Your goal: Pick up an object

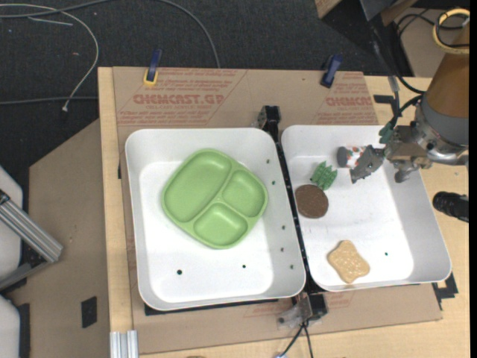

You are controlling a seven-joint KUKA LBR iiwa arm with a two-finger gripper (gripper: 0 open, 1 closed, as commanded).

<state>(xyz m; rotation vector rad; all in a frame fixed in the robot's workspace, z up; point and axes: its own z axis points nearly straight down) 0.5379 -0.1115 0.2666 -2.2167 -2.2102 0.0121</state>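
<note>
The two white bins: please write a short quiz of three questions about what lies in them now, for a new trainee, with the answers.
1. True or false: the light green plastic divided plate lies in the right white bin.
2. Which item lies nearest the front edge of the right bin? A) the small dark green toy piece B) the round flat brown disc C) the tan biscuit-shaped piece
3. Fill in: the arm's end effector is over the ____ bin.

Key:
1. False; it lies in the left white bin.
2. C.
3. Right, near its back part, beside a small grey and red object.
</note>
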